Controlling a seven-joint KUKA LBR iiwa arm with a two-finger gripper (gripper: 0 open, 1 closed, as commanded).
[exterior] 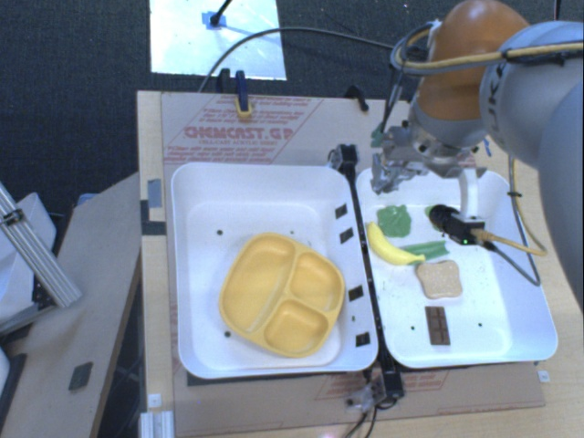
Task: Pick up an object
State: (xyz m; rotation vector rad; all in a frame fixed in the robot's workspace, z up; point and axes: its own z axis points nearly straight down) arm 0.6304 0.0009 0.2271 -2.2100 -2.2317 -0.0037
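The grey two-finger gripper (394, 173) hangs over the far left corner of the right white bin (511, 340); I cannot tell its state. Just beneath lie a green leaf-shaped piece (394, 219), a yellow banana (391, 246), a green strip (425, 248), a tan toast slice (440, 279) and a brown chocolate bar (437, 325) toward the near edge. The left white bin (196, 245) holds a yellow divided plastic tray (281, 292).

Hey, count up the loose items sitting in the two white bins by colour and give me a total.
Yellow: 2, the divided tray in the left bin and the banana in the right bin
Green: 2, the leafy piece and the bean pod
Tan: 1, the bread slice
Brown: 1, the chocolate bar
Total: 6
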